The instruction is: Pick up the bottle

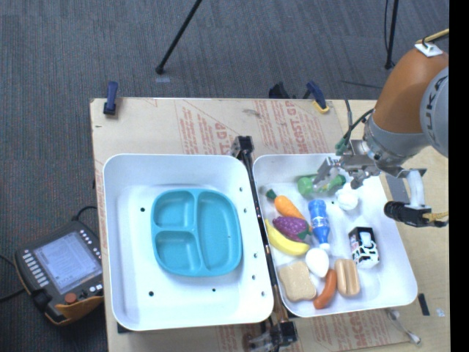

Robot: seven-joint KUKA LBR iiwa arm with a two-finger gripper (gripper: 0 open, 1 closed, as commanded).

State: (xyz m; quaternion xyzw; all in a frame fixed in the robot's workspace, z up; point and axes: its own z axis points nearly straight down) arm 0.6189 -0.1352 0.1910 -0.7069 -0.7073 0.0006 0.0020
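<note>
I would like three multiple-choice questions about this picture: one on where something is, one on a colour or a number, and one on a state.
1. Where is the bottle?
A. in the right bin
B. on the tray
C. on the floor

2. How many compartments has the tray?
A. two
B. three
C. five

3. How is the bottle?
A. lying among the toy food
B. lifted above the bin
C. standing on the bench

Answers: 1 A, it is in the right bin beside the banana. 2 B, the tray has two small sections and one long one. 3 A, it lies in the bin, and the gripper is over the bin's far end.
</note>
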